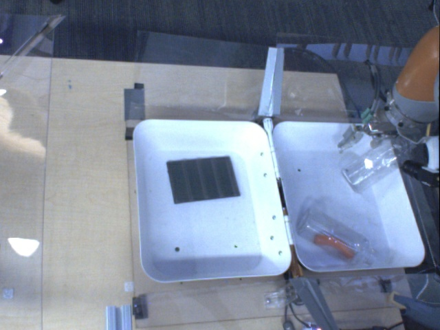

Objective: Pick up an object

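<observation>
A dark grey ribbed rectangular pad [203, 179] lies flat in the left bin [155, 253], toward its upper left. In the right bin [405, 253], a clear plastic item with an orange piece inside [331, 238] lies near the front. My gripper [364, 143] hangs over the right bin's far right part, below the orange band of the arm [421, 74]. A translucent, glassy shape [368, 168] sits right at the gripper's tip. It is unclear whether that shape is held or just lying in the bin beneath.
A metal divider post [271, 81] rises between the bins at the back. Cables and brackets [309, 304] crowd the front edge below the right bin. The wooden bench [69, 184] spreads out to the left.
</observation>
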